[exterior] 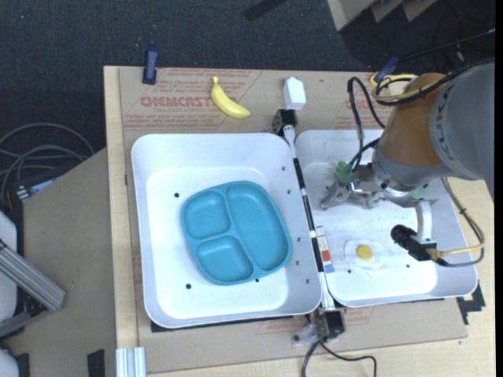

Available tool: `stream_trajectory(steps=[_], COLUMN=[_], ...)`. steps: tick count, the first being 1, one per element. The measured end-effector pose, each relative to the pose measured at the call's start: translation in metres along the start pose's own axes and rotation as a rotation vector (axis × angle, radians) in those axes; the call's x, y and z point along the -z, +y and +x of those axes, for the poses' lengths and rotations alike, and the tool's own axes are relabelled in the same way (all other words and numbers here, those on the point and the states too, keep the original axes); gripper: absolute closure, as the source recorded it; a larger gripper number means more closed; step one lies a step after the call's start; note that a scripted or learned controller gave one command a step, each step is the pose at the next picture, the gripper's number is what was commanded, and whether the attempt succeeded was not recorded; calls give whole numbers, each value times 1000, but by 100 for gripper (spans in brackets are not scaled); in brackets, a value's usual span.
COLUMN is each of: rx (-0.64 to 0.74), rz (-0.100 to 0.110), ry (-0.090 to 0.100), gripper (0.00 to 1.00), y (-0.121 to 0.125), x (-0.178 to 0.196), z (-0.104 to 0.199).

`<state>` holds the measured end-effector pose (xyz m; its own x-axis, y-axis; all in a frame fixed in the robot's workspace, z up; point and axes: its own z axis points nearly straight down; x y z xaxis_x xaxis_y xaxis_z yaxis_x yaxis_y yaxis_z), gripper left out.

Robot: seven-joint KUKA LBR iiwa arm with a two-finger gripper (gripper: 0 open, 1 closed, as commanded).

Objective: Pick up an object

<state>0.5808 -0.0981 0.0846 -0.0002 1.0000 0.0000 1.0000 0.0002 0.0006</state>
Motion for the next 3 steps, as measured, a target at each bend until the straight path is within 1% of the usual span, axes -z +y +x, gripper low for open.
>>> stream_trajectory(steps=[1, 2, 3], rx=[0, 1, 1], rz=[0, -1, 2], ry=[0, -1, 1], gripper=[0, 0, 0], y=[50, 86, 66], x=[0, 0, 0], z=[0, -21, -4])
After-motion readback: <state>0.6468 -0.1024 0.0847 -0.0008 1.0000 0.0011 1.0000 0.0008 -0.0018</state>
